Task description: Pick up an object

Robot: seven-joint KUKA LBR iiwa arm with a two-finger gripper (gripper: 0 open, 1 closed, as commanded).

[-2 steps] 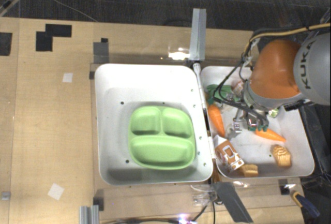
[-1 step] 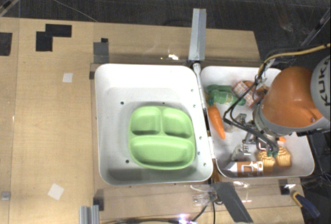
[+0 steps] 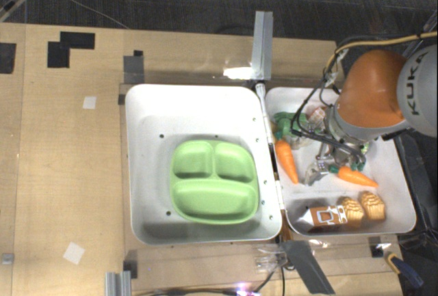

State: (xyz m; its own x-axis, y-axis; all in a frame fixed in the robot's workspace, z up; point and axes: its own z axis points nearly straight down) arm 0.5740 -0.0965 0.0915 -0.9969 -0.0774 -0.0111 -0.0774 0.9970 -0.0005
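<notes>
While the grey arm's pincer [image 3: 327, 166] hangs low in the right white bin [image 3: 404, 206], grip state unreadable, just beside an orange plastic carrot [image 3: 356, 178] at right-centre frame, nothing looks lifted yet.

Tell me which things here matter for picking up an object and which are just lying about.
For the job:
two-finger gripper, low in the right white bin
two orange toy carrots
brown bottle
tan ridged toy

Lying about:
green three-compartment plastic tray
left white bin
</notes>
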